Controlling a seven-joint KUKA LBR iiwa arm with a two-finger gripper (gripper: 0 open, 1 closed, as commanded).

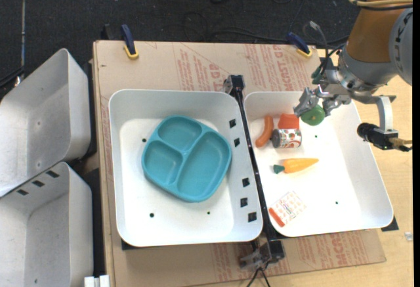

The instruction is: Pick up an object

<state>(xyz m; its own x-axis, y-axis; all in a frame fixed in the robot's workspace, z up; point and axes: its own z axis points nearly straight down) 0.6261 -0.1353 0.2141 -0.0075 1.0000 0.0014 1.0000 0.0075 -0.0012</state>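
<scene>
Inside left bin (125,167), teal plate (187,157)

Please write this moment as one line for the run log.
arm: over right bin | gripper: near green object, grasp unclear | in bin: carrot, can, sausage, packet | left bin: teal tray

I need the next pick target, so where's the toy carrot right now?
The toy carrot lies in the right bin, near its middle, just below the small can and above the flat packet.
</scene>
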